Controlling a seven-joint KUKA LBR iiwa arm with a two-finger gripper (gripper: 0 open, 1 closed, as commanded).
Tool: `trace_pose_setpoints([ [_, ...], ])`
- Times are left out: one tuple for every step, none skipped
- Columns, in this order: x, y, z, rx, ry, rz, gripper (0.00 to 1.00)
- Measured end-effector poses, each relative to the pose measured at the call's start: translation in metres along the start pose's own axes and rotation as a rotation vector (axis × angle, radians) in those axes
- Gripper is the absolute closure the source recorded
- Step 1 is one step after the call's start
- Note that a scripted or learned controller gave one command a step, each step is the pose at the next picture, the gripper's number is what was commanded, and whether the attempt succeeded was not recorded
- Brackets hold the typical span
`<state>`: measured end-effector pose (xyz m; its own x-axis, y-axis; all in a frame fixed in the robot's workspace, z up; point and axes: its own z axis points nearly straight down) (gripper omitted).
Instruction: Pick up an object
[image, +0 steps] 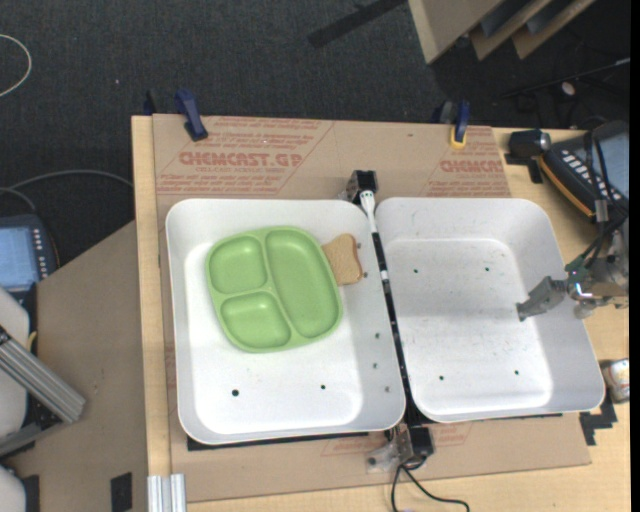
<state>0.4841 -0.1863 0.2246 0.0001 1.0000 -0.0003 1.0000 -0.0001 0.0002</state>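
A light green divided plate (272, 289) with three compartments lies in the left white bin (200, 400). A small tan, toast-like piece (344, 260) rests against the plate's right rim, near the divider between the bins. My gripper (535, 300) reaches in low over the right edge of the right white bin (470, 390), far from both objects. Just its grey tip and some wrist hardware show, and nothing is visibly held.
The bins sit on a cardboard-covered board (250, 150), held by a blue clamp (190, 114) and a yellow clamp (459, 126) at the back. A black bracket (362, 185) stands between the bins. A handheld controller (570, 170) lies at the far right.
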Motion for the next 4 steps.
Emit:
trace_pose_setpoints([
  [0.012,-0.004,-0.234,-0.021,-0.007,-0.003,0.0],
  [0.012,-0.004,-0.236,-0.007,-0.004,-0.002,1.0],
  [0.046,-0.006,-0.127,0.012,0.004,-0.003,1.0],
  [-0.038,0.032,-0.245,-0.016,-0.011,0.005,1.0],
])
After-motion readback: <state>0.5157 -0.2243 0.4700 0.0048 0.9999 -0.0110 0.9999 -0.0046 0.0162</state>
